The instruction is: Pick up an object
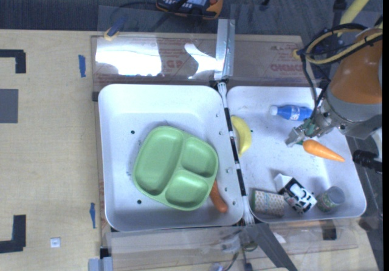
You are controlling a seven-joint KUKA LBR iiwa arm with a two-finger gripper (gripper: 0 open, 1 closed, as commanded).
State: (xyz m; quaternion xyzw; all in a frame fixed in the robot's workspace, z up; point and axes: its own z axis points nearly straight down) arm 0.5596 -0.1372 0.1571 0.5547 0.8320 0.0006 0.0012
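Carrot (324,150) lies in the right bin (355,172), its blunt end touching or just beside the gripper (302,135), its tip pointing away toward the bin's right wall; whether the jaws are wide, narrow or closed on it cannot be told, since the fingertips are small and blurred against the white floor. Nearer the camera than the jaws, along the bin's front edge, sit a patterned cup (268,202) on its side, a black-and-white carton (296,194) and a small grey-green can (331,198), crowded together, with a bare stretch of floor between them and the jaws. To the jaws' left, a yellow banana (242,133) lies against the divider where the two bins meet. Beyond the divider, well apart from the jaws, a green divided plate (175,167) fills much of the left bin (115,142), with a second orange carrot-like piece (218,197) tucked at its near right edge. Just behind the jaws, toward the far wall, a blue-and-white bottle (291,112) lies on its side. The grey arm with its orange band (358,81) comes in over the right wall.
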